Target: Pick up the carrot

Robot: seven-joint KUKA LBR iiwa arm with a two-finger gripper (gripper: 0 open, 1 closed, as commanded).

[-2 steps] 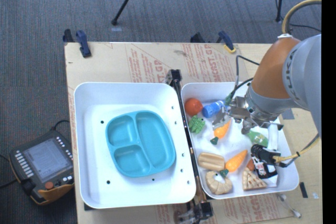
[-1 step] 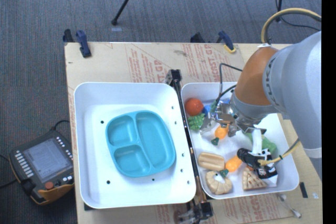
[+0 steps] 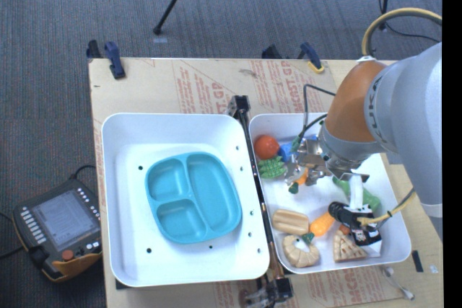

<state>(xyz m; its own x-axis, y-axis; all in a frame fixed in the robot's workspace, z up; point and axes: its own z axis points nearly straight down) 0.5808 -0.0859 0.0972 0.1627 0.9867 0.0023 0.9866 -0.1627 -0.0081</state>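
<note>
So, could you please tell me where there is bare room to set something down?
The left bin has bare floor around the blue tray, whose compartments are bare too. The right bin is crowded with toy food under the arm.

Blue divided plate (image 3: 193, 196) in left bin (image 3: 115, 155); red tomato (image 3: 266, 146), bread roll (image 3: 290, 221) in right bin (image 3: 398, 238)

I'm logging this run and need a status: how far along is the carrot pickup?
Done: the arm has reached into the right bin, and the gripper sits low among the toy food near the tomato. In hand: a small orange piece shows at the gripper, but a grasp cannot be confirmed. Left: a confirmed grip and lift. Another orange piece lies beside the bread roll.
</note>
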